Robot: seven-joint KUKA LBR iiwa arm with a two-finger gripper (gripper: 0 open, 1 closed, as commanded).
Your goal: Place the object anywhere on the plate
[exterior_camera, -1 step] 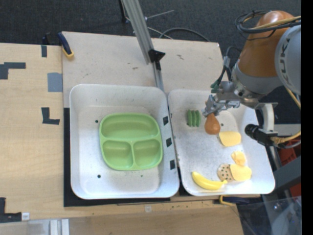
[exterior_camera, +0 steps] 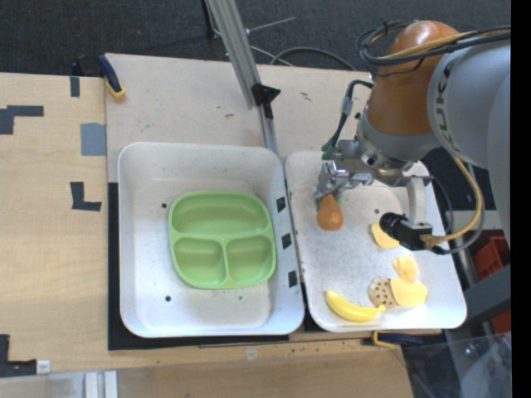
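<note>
Arm point(exterior_camera: 465, 81) cut off right; hand point(exterior_camera: 330, 191) fingers indistinct.

Green plate point(exterior_camera: 221, 239) glossy plastic; bench point(exterior_camera: 50, 214) matt wood.

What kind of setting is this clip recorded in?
Probably a robotics lab bench for pick-and-place trials. Two white bins sit side by side, the left with a green plate, the right with toy food like a banana, and the arm reaches in with its gripper.

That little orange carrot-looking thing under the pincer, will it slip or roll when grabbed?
The orange piece looks smooth and rounded, so it may slip. Its tapered shape would probably roll in a curve if nudged. It seems like light toy food, likely stiff.
</note>
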